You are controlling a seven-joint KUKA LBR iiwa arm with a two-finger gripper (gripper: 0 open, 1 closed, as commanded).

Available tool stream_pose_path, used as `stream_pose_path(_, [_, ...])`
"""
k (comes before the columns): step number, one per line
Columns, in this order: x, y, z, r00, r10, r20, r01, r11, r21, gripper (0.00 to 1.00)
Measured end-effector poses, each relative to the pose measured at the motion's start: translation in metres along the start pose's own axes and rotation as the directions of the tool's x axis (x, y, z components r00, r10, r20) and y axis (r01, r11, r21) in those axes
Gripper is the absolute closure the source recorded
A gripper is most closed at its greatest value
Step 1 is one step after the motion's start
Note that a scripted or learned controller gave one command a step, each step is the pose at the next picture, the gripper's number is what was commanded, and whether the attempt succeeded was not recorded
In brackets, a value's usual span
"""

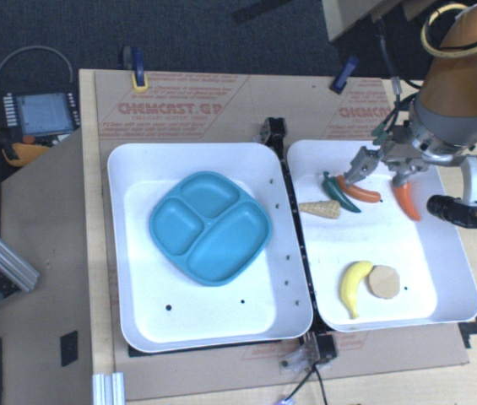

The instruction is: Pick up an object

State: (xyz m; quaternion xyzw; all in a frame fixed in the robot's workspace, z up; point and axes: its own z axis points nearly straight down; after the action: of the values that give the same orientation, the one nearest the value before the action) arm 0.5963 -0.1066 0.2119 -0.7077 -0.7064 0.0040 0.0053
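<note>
My gripper [382, 170] hangs over the back of the right bin [449, 268] with its fingers spread open and nothing between them. Just under its left finger [357, 166] lies a red chili pepper [360, 194] with a green stem. An orange pepper [405, 200] rests below the right finger [404, 173]. A tan cone-shaped piece [320, 210] sits at the bin's left wall. Near the front of the bin, a yellow banana [353, 287] touches a round tan cookie [383, 282].
The left bin [137, 310] holds a blue divided plate [211, 226]. A black divider with clamps [293, 226] runs between the bins. The arm's grey wrist with its orange band [462, 49] stands over the right bin's back right corner.
</note>
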Motion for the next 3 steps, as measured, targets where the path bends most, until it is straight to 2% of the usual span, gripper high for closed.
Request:
stream_pose_path(1, [0.0, 0.003, -0.007, 1.0, -0.002, 0.001, 0.002, 1.0, -0.013, 0.0])
stream_pose_path(2, [0.0, 0.005, 0.055, 1.0, -0.001, 0.001, 0.001, 1.0, -0.008, 0.0])
stream_pose_path(3, [0.002, 0.012, 0.113, 1.0, -0.001, -0.003, 0.001, 1.0, -0.014, 0.0])
